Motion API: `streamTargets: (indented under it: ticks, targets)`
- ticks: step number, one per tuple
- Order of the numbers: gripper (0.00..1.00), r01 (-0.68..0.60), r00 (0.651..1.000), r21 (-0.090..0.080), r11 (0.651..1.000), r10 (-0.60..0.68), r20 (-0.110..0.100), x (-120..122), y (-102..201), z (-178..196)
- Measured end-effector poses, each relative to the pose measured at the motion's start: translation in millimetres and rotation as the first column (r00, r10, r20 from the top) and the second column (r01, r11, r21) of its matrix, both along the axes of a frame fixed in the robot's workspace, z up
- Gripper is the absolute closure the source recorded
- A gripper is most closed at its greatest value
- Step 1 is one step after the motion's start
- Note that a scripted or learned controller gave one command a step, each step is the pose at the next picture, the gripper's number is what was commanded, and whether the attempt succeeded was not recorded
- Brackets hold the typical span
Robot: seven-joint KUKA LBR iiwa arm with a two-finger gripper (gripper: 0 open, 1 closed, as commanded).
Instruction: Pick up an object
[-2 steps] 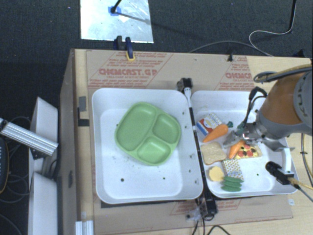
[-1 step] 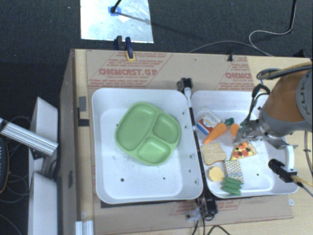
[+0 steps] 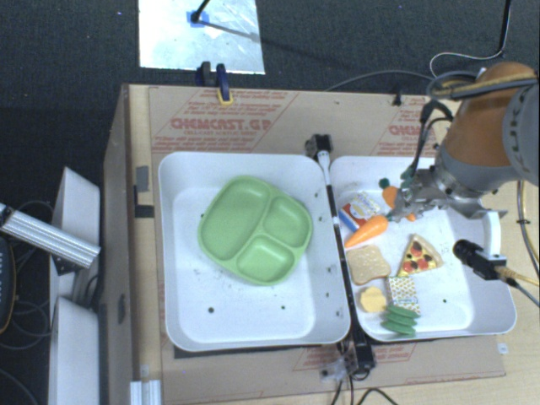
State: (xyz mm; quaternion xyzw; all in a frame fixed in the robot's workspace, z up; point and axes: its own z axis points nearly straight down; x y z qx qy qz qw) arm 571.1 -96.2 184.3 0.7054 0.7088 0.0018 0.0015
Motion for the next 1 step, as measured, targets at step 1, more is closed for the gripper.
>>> streamTargets:
  ticks: [1]
  targets:
    - [1.00,0.001,1.000,0.001,1.000,-0.001,-0.003,-20.1,106.7,39.7]
